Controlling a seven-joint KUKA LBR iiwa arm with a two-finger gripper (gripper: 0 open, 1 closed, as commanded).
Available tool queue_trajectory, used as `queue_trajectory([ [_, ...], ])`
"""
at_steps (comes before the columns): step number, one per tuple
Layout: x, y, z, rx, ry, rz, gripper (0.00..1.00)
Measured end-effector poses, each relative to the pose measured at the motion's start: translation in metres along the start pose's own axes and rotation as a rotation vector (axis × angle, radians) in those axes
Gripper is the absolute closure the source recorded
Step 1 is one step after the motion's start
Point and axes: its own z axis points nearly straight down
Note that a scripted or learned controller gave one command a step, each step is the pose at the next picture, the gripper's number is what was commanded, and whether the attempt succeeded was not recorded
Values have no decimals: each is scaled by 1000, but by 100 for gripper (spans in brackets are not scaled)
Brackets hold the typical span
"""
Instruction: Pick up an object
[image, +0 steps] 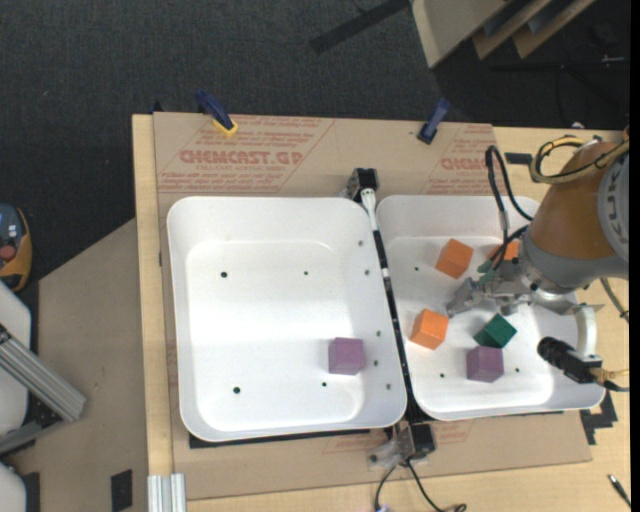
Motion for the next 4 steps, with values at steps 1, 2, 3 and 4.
queue_trajectory([
  [1,-52,48,5,-21,-10,2,0],
  [2,28,85,4,-21,-4,-8,0],
  [3,61,118,4,-22,-7,-4,0],
  [4,59,117,-8,-23,-9,-1,100],
])
